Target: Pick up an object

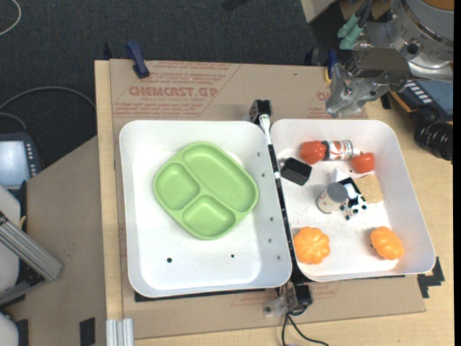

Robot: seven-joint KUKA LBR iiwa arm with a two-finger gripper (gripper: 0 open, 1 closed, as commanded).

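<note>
We see the tool (348,98) hanging above the far edge of the right bin (410,186), just outside its rim, with nothing between its fingers; we cannot tell how wide they stand. The arm (421,20) comes in from the far right corner.

In the right bin, a bottle (328,151) with an orange cap lies on its side near the far wall, and a small red piece (364,162) sits just right of it. A black block (295,171) rests near the bin's left wall. In the middle stand a grey cup (333,194) and a black-and-white toy (351,202), touching a tan slab (371,187). Two orange pumpkins lie toward the near wall, one at left (312,244), one at right (387,243), well apart.

In the left bin (140,251), a green tray (205,190) with three compartments lies near the centre. Both bins sit on a brown board (180,89) on the bench.
</note>
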